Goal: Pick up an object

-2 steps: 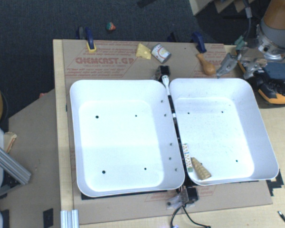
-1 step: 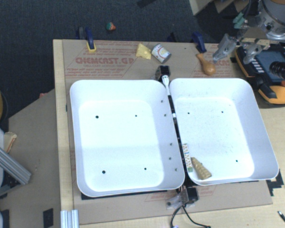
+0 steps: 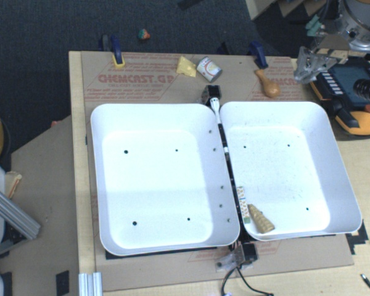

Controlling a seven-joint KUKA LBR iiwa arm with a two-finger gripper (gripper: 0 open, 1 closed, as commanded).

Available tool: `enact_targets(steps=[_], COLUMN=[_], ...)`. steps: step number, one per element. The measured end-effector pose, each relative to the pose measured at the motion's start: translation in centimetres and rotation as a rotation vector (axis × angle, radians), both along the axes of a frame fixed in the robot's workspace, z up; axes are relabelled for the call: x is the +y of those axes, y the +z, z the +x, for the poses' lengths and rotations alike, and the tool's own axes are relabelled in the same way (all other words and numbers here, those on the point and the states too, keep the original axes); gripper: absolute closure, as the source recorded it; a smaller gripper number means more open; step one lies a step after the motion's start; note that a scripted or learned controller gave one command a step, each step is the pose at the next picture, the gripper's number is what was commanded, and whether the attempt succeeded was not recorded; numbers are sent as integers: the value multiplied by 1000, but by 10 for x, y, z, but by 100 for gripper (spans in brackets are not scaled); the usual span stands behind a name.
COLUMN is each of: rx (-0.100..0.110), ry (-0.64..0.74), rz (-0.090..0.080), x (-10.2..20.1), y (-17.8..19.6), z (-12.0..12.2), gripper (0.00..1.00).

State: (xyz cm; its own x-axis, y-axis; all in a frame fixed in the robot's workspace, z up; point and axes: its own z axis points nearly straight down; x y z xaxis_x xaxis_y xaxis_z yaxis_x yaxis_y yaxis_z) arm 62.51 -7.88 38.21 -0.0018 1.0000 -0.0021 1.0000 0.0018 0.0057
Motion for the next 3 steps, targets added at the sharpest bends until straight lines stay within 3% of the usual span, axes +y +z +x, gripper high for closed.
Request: enact_targets(steps=[1,2,3], rx=[17,0,14], ry=[9,9,8], rz=[6,6,4], x=[117,214,310], y=[-82,-57,-123], z=[-24,12,-1], gripper=[100,100,100])
